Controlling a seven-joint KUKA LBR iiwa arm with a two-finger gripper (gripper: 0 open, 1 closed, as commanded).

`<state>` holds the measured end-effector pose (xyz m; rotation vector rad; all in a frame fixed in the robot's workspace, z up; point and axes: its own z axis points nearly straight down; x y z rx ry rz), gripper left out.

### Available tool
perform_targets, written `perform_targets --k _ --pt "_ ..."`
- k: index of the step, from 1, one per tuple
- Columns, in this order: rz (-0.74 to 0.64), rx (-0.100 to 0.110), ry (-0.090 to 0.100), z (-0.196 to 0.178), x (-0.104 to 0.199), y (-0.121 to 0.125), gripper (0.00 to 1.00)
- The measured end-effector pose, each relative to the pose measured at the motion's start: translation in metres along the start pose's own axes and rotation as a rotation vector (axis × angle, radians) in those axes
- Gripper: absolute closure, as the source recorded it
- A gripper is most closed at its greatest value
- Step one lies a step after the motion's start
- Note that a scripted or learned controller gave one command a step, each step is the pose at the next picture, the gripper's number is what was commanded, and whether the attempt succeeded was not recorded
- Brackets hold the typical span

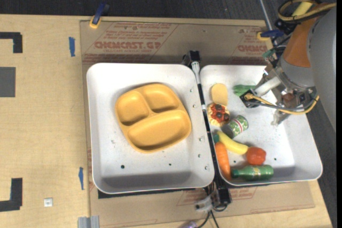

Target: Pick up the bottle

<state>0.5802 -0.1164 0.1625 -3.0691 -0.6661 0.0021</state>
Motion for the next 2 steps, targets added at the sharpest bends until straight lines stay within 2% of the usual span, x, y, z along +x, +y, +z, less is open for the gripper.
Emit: perform_targets --k 1,2 --pt "0.225 0.001 0.001 0.076 0.001 -0.001 0.00" --pt "0.223 0.000 0.003 -0.022 0.104 -0.094 0.00"
